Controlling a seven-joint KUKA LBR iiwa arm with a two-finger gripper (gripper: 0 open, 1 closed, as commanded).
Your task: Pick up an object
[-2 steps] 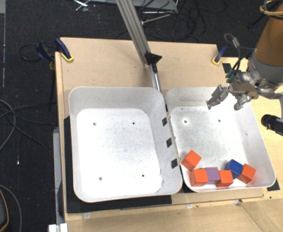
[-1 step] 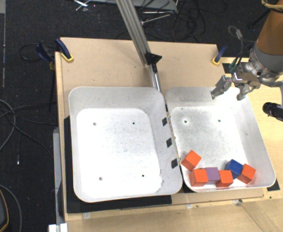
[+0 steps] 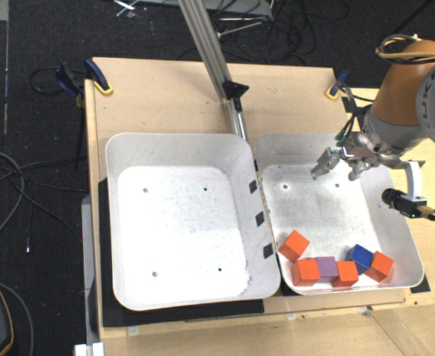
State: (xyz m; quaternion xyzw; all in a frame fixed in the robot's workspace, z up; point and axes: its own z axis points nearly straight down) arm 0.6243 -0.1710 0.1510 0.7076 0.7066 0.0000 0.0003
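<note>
While the blocks sit bunched along the right bin's [image 3: 396, 221] near wall, the gripper [image 3: 340, 165] hangs over its bare far end, fingers spread, nothing between them. Nearest target: lone orange cube [image 3: 297, 245], clear of the purple block [image 3: 326, 266].

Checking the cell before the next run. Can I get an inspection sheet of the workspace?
Surface: wooden bench bearing left bin and right bin, side by side.
Job's things: six blocks at right bin's near edge: four orange, one purple, one blue.
Clutter: nothing seen.
Grippers: claw open above right bin's far end, holding nothing.
Cables: black cables on floor at left.
Surroundings: clamps at bench's far corners; metal pole.
</note>
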